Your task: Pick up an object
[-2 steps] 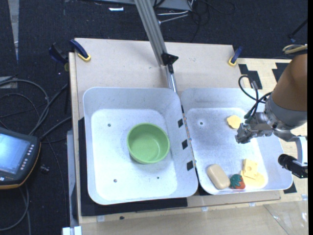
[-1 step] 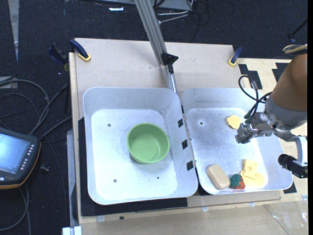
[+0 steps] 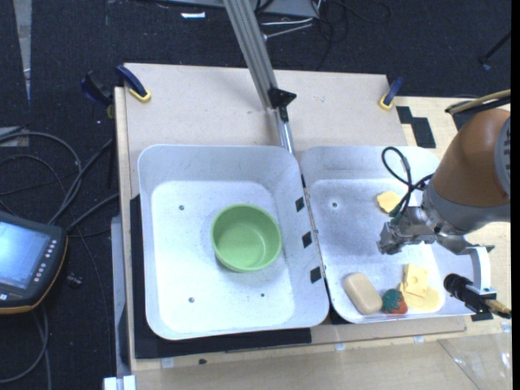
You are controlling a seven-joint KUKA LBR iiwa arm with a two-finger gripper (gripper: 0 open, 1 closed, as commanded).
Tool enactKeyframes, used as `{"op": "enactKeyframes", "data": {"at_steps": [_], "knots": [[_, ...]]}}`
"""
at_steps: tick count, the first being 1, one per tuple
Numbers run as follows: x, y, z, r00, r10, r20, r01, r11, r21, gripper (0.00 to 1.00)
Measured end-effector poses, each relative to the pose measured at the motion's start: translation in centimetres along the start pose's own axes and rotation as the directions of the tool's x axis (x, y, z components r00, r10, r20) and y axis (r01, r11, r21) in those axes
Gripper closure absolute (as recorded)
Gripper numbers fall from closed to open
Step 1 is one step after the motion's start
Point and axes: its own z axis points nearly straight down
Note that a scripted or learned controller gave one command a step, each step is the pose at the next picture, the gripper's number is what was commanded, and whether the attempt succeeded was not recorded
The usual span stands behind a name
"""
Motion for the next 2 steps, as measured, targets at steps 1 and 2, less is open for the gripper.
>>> {"op": "enactKeyframes", "data": {"at_steps": [1,2], "knots": [[0.0,-0.1,5.3,1.000,0.000,0.000,0.000,1.000,0.000,0.00],[0.0,0.0,4.0,1.000,0.001,0.001,-0.001,1.000,-0.004,1.00]]}}
